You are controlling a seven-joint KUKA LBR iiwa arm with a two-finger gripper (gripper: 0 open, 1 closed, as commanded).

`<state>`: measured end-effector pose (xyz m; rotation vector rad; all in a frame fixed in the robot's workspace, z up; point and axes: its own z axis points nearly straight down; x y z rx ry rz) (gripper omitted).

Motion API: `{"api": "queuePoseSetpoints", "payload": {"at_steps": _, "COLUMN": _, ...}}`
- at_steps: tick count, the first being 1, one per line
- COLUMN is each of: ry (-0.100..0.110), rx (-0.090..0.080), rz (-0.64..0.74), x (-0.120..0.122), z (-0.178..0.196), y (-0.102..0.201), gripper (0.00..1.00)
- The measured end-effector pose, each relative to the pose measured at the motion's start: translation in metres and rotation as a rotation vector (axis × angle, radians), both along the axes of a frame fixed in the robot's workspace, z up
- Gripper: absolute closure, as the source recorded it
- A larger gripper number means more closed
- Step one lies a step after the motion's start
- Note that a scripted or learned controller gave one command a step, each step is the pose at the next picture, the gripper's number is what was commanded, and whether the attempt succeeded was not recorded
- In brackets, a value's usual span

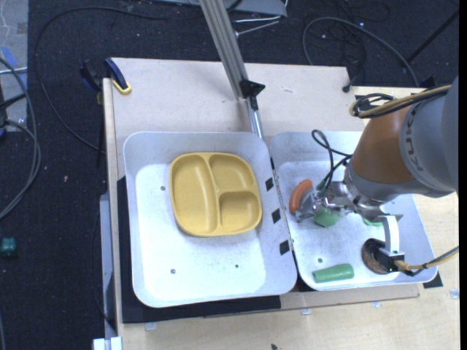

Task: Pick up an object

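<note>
One arm (408, 152), grey with an orange band, enters from 3 o'clock and bends down over the right bin (314, 250). The wrist is low. The gripper (319, 208) sits close to the bin floor near the bin's centre, pointing toward 9 o'clock. It is too crowded by the wrist to tell whether it is clenched or released. Nothing can be seen held.

Count on the bench (182, 86): two white bins side by side.

Right bin, three loose things:
- One round green lump (327, 219), right at the gripper, partly covered by it. Contact cannot be told.
- One orange piece (299, 194), just beside the gripper at its 10 o'clock, near the bin's 9 o'clock wall.
- One green stick (333, 273), lying flat at the bin's 6 o'clock, well apart from the gripper.

Left bin (197, 268): one yellow plate (216, 194) with three compartments, lying toward 12 o'clock of centre.
</note>
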<state>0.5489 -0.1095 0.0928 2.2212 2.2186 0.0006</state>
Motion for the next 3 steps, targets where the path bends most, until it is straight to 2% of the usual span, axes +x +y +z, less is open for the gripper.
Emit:
{"api": "queuePoseSetpoints", "payload": {"at_steps": 1, "ry": -0.002, "rx": -0.001, "rz": -0.001, "x": 0.001, "z": 0.013, "y": 0.000, "gripper": 1.00}}
{"api": "queuePoseSetpoints", "payload": {"at_steps": 3, "ry": -0.003, "rx": 0.000, "rz": 0.003, "x": -0.006, "z": 0.113, "y": 0.002, "gripper": 1.00}}
